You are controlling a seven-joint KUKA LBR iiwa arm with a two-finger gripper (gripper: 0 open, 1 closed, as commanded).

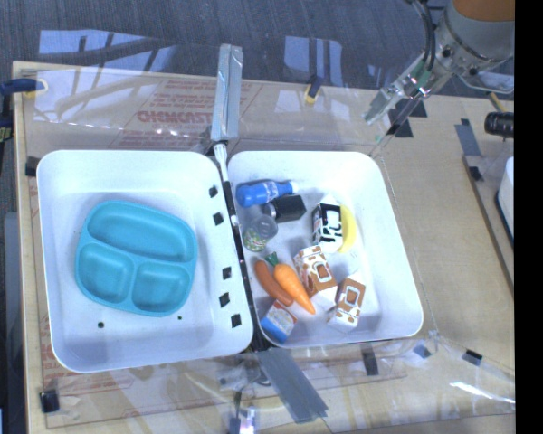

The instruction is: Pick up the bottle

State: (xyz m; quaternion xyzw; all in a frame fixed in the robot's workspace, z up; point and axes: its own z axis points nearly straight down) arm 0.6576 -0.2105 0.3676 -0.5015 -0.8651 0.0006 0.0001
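Note:
A small bottle (260, 193) with a blue body lies on its side at the back left of the right bin (394, 242), beside a clear round cap-like piece (260, 231). My gripper (391, 117) hangs above the bench behind the right bin's far right corner, well away from the bottle. Its two thin fingers (380, 107) point down and left, slightly apart, with nothing between them.
The right bin also holds a black block (290, 208), a black-and-white and yellow toy (333, 226), two carrots (285, 284), two small cartons (330, 286) and a blue-capped item (278, 319). The left bin (63, 315) holds a blue divided plate (138, 258). A metal bar (226, 98) stands behind the divider.

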